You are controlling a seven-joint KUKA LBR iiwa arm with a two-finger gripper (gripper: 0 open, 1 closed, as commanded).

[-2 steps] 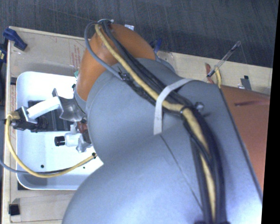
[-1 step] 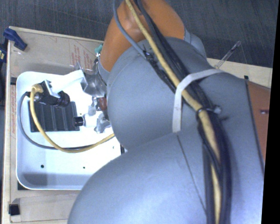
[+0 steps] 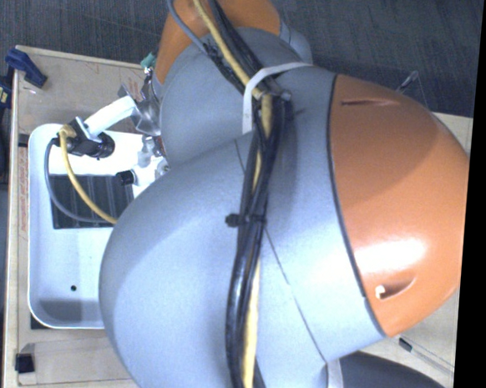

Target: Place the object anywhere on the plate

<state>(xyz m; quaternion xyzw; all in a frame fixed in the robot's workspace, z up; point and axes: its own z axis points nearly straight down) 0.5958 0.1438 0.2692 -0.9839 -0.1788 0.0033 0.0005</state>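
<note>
While the arm (image 3: 290, 234) masks most of the bench (image 3: 77, 67), the gripper (image 3: 150, 152) sits over the white bin (image 3: 60, 283) at nine o'clock, its opening impossible to tell, placement unconfirmed.

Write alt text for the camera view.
The grey and orange arm looms close to the camera, hiding much of the bench. Past its left edge a white bin shows, with a dark ribbed slab lying in its upper part and a small dark speck lower down.
</note>
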